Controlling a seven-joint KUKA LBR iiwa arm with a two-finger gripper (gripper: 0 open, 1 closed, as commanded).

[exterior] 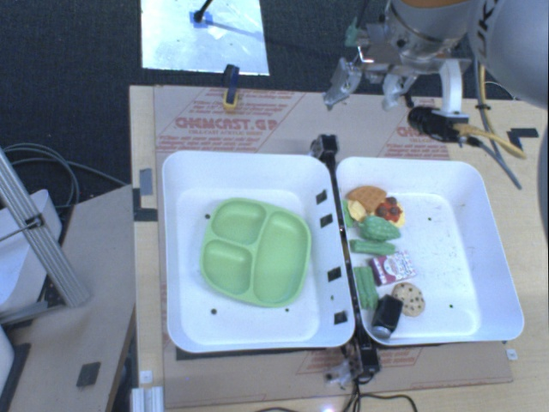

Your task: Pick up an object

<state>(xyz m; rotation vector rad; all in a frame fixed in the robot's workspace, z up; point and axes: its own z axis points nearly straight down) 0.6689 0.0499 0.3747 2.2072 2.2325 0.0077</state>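
Claw [367, 90] open — above bins, green tray [256, 251], toy food [379, 247]

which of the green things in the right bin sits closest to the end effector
The bumpy green piece just below the waffle. It lies furthest up the row; the green bean pod and the lower green piece lie farther from the end effector.

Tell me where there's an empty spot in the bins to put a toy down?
The right bin has bare floor across its middle and right side, away from the toy food piled along its left wall. The left bin is mostly covered by the green tray, with only thin strips around it. The claw hangs above the bins' far edge.
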